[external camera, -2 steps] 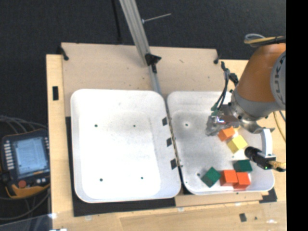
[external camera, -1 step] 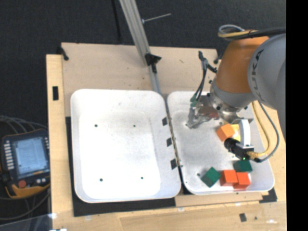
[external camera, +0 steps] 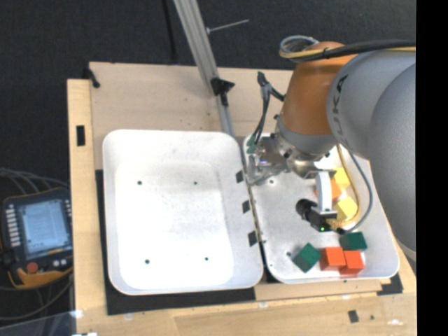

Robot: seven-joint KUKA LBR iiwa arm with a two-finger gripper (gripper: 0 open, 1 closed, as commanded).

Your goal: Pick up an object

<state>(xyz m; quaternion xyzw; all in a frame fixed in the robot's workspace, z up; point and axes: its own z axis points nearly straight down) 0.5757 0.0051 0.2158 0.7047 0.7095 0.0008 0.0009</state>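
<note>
The arm (external camera: 364, 96) bends down over the right bin (external camera: 283, 219), end effector (external camera: 260, 163) at its upper-left corner (grip state unreadable).

The left bin (external camera: 175, 208), centre-left of the frame, has broad open floor. In the right bin (external camera: 280, 215), green blocks (external camera: 305, 257), orange blocks (external camera: 334, 257) and yellow pieces (external camera: 346, 206) crowd the lower right corner. The arm (external camera: 364, 82) covers its upper part, and a bare strip runs along its left side.
</note>
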